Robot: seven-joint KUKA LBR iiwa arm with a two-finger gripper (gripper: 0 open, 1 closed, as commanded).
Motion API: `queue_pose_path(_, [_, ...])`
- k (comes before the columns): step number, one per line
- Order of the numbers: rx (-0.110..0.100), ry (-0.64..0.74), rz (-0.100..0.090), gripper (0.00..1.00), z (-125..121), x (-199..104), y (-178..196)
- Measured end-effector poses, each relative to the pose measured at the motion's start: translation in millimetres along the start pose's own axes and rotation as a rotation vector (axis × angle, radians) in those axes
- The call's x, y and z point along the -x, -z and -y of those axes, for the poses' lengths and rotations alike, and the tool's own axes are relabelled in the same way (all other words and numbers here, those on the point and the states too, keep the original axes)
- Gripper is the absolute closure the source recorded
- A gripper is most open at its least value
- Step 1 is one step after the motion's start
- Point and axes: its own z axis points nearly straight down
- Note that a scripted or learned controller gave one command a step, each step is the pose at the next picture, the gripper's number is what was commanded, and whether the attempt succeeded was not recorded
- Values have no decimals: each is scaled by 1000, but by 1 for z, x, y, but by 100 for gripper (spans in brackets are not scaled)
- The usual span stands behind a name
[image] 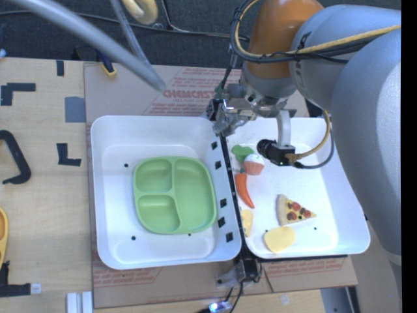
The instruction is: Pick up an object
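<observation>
The right bin (339, 237) holds several toy foods. A green-topped red and white piece (248, 161) lies by the divider, with an orange carrot (242, 189) just below it. Lower down a small yellow block (247, 221) sits beside the divider. A pizza slice (293, 210) and a flat yellow round piece (279, 239) lie toward the front. My gripper (223, 117) hangs over the far end of the divider between the bins, above and slightly left of the green-topped piece. Nothing shows in its grasp.
A green divided plate (174, 194) lies in the left bin (107, 142). The grey arm and its orange band (280, 25) cover the back right of the right bin. A black cable connector (275, 152) hangs near the food. Clips line the divider.
</observation>
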Motion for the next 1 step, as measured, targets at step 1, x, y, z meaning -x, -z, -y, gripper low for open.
queue_pose_path(1, [-1,0,0,100,1,-49,-10])
